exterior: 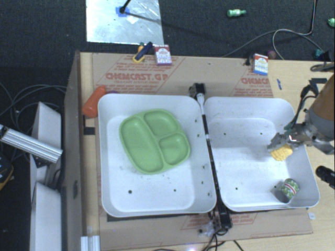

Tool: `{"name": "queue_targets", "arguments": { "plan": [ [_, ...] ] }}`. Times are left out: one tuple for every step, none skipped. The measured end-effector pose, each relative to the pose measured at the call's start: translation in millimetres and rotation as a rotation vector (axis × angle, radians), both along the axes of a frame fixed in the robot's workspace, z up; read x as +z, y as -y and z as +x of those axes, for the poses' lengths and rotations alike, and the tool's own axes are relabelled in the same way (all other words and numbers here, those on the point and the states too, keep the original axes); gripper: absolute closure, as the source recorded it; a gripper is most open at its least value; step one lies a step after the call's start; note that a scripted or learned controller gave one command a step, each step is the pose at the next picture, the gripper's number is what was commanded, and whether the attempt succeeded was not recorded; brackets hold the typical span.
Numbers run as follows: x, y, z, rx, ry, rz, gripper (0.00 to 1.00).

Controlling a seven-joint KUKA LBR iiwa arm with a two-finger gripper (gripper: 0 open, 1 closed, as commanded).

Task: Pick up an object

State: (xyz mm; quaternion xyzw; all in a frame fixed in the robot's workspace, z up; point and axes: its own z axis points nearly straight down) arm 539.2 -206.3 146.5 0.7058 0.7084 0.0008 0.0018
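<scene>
Touching the tool (283,142) tips, yellow object (281,152) in right bin (246,192), grip state unclear

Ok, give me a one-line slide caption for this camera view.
Gripper low over a yellow object in the right bin; a can nearby, a green divided plate in the left bin.

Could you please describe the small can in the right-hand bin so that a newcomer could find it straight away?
Start at the right bin of the two white ones and go to its near right corner. The small can lies there on its side, apart from the yellow object beside the gripper. It is metallic with a green patch, unlike its flat yellow neighbour.
</scene>
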Motion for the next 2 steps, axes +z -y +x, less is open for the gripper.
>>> {"name": "queue_targets", "arguments": {
  "plan": [
    [35,-31,41,0.001,0.001,0.001,1.0],
    [61,-98,-1,0.0,-0.001,0.002,1.0]
  ]
}}
